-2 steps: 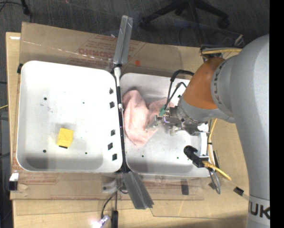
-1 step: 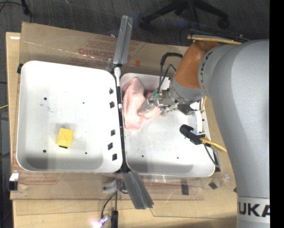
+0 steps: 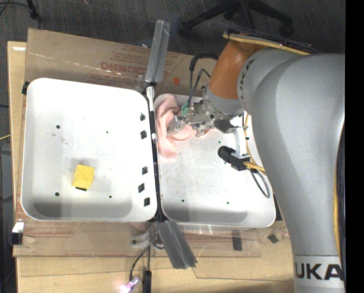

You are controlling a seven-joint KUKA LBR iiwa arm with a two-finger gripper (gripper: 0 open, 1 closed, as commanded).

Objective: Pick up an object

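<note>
Grey metal takes up most of the right side: the arm (image 3: 303, 133) leans in over the right bin (image 3: 255, 215), its orange band (image 3: 227, 69) just above the wrist, because the thing it is after lies at that bin's far left corner. The surface (image 3: 90, 54), covered with brown cardboard, carries both bins side by side so that the arm can reach either from its one mount.

The left bin (image 3: 47, 102) is the roomier sight, white and shallow, with a small yellow block (image 3: 83, 176) lying well apart from everything near its front. Nothing is reaching for it.

In the right bin, a pink cloth (image 3: 164, 127) is bunched against the dividing wall, soft and crumpled, likely pushed up there since it has no stiffness of its own. I judge it to be the pick target. The claw (image 3: 191, 122) is down on the cloth's right edge, touching or pressing into the folds. Whether the claw is released or clenched I cannot tell; its metal parts and the pink fabric run together here, and no fold can be seen clearly caught in it.

A black cable fitting (image 3: 232, 157) hangs beside the wrist, just clear of the bin floor.

A grasp at the cloth's edge may catch only a thin fold and slip.
</note>
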